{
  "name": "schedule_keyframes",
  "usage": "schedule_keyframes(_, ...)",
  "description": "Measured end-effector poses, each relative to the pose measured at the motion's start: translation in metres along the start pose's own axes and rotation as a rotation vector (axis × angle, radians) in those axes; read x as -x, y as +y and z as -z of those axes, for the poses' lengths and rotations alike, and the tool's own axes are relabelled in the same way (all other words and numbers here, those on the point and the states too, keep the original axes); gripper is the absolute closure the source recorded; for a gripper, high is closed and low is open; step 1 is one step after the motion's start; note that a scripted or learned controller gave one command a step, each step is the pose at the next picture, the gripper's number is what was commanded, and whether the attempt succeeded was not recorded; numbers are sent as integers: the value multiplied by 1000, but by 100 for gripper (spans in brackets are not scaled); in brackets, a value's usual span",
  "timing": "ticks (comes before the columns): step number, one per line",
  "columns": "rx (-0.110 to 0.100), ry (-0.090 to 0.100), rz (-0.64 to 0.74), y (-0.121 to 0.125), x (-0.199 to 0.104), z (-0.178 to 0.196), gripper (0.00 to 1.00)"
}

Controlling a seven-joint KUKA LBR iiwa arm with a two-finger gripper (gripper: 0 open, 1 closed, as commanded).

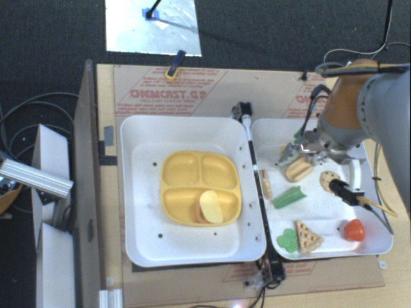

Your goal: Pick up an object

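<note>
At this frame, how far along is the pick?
Nothing looks lifted yet. The end effector is down in the right bin, right over the tan bread piece; whether it grips it is unclear. Still left: securing and raising an object. The green stick and tomato lie untouched.

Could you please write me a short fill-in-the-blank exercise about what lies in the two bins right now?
1. The yellow divided tray sits in the ____ bin.
2. The end effector hovers over the right bin, beside the tan ____-shaped toy.
3. The red tomato lies near the right bin's ____ corner.
4. The pizza slice lies right beside the ____ leafy toy.

Missing words: left; bread; front-right; green
</note>
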State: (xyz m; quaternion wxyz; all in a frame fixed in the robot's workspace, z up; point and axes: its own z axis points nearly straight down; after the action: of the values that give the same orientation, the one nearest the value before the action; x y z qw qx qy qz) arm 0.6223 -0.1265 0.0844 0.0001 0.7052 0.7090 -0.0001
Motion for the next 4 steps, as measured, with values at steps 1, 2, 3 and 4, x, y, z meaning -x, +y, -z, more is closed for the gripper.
schedule_keyframes(1,0,0,-1,-10,-7,5,0)
schedule_keyframes(2,0,0,-3,-19,-15,0,0)
schedule_keyframes(3,0,0,-5,-31,-17,0,0)
schedule_keyframes(4,8,-1,1,29,-13,2,0)
